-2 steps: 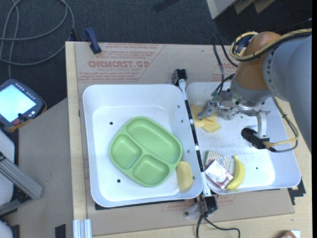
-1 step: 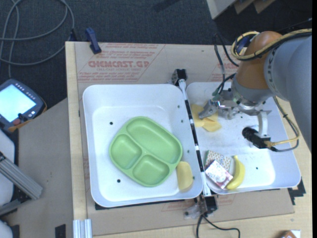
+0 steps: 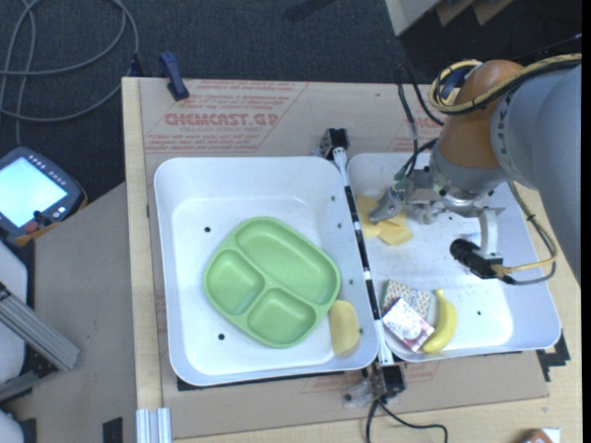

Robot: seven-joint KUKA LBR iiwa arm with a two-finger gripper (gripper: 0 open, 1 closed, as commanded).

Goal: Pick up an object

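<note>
The task's thing looks to be the pale yellow wedge-shaped cheese toy (image 3: 391,232), a flat, matte, soft-edged piece lying in the right white bin (image 3: 526,326) near its upper left corner, just beside the divider between the 2 bins. The grey arm's two-finger gripper (image 3: 399,201) hangs low right over a second yellow bit (image 3: 371,212) next to that wedge, close against it; whether the claw is released or clenched cannot be told, since the wrist body hides it. Further down the same bin from the wedge, near the front edge, a yellow plastic banana (image 3: 443,324) curves beside a small red-and-white printed packet (image 3: 404,321). Left of the wedge, across the divider, the left white bin (image 3: 185,201) holds a green 3-compartment plastic tray (image 3: 271,280) and a pale yellow oblong block (image 3: 343,327) at the tray's lower right. Both bins rest on a brown cardboard sheet (image 3: 222,118) with red printing, laid over the bench. Beyond the cardboard lies dark carpet (image 3: 240,26) with grey cables (image 3: 65,44), and a handheld control pendant with a lit screen (image 3: 32,192) sits far left of the wedge.
</note>
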